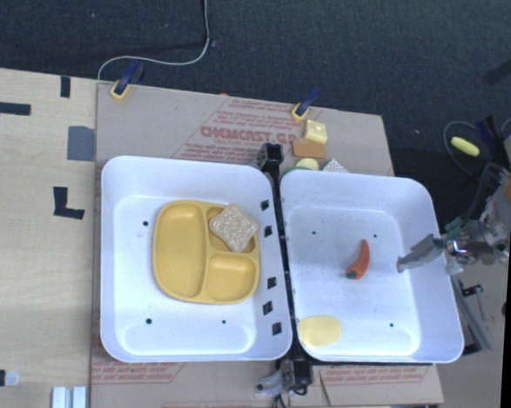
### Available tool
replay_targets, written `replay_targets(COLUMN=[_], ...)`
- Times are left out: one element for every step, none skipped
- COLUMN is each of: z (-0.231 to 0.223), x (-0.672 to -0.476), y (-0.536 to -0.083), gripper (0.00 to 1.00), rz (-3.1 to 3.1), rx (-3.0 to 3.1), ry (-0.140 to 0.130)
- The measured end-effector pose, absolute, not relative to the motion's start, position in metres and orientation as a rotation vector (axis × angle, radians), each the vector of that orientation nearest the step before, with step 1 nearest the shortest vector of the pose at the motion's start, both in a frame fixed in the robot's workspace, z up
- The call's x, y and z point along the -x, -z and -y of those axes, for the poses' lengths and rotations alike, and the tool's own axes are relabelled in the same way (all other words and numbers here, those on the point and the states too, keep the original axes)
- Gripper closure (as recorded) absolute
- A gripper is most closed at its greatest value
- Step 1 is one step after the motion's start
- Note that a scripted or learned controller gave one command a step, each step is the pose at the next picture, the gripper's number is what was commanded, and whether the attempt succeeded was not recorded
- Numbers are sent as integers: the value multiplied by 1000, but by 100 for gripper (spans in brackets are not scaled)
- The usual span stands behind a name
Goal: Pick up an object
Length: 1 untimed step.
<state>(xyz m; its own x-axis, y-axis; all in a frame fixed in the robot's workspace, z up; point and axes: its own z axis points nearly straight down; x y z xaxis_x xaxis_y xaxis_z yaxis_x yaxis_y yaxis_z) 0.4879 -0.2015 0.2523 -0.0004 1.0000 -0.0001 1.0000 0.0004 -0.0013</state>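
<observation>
Now, largest to smallest:

Bench (25, 252): pale wood, bearing a cardboard sheet (243, 128) under both bins.

Left bin (116, 320): holds a yellow tray (185, 268) with a speckled tan block (234, 228) resting on its far right corner.

Right bin (403, 209): holds a pepper (359, 259) near the middle and a pale yellow disc (319, 330) at the near left corner; the two lie well apart.

Arm: reaches in from the right, low at the right bin's right rim.

Tool (418, 254): at the right wall of the right bin, right of the pepper and apart from it; nothing shows in it, and I cannot tell how far it is parted.

Far clutter: small blocks (312, 140) on the cardboard beyond the bins, outside both.

Target, as I judge it: the pepper, being the nearest thing to the tool.

How to do it well: move left until centred over the pepper, turn so the grip closes across its narrow width, not along its length, descend almost to the bin floor, close, then lift straight up.

Risk: a slim, rounded thing may roll or slip aside if the grip is off-centre.
</observation>
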Motion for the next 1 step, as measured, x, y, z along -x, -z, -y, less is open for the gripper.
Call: replay_targets(z=[186], x=[-534], y=[-122], gripper=[0], rz=[2220], rx=[2212], ry=[-5])
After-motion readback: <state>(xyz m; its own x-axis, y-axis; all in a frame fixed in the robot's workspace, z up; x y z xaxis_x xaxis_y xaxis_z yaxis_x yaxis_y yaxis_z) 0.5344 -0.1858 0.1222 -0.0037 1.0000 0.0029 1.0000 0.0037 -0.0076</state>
